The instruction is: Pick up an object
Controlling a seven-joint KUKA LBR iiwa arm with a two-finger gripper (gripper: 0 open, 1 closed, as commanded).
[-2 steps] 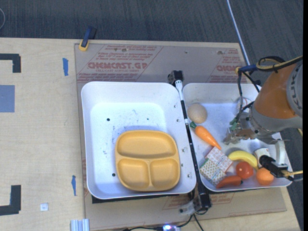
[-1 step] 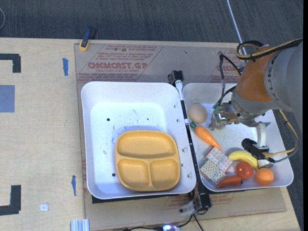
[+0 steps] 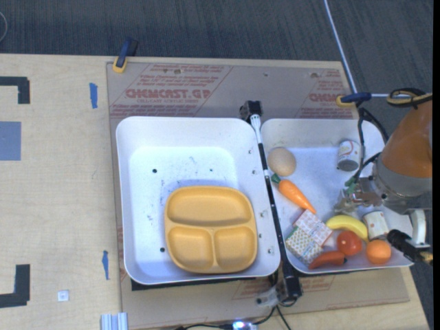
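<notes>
On the left, the left bin (image 3: 137, 184) holds a yellow divided tray (image 3: 210, 227) lying flat toward its near side, with one long compartment on the far side and two smaller ones nearer me. A black divider (image 3: 265, 177) runs between the two bins, and just past it the right bin (image 3: 309, 133) is where all the small things sit. Closest to the divider is a pale egg (image 3: 281, 161), and just below it a carrot (image 3: 295, 193) lies at a slant, its green end toward the egg. Further toward the near edge a small patterned box (image 3: 307, 235) is tilted on a corner, and a red pepper (image 3: 327, 258) lies along the near wall, touching or nearly touching the box. Beside these are a banana (image 3: 346, 223), a tomato (image 3: 348, 242) tucked right under it, and an orange (image 3: 379, 251) by the near right corner. A small white cup (image 3: 348, 154) lies on its side toward the far right of the bin, well apart from the fruit. The arm (image 3: 409, 153) comes in over the right side of that bin, its orange band plainly showing, and the gripper (image 3: 359, 196) hangs low over the bin floor just above the banana, between the cup and the fruit. From where I stand the tool is a dark tangle of metal and cable, and I cannot tell how far apart it stands or whether it touches anything; nothing shows clearly inside it.
</notes>
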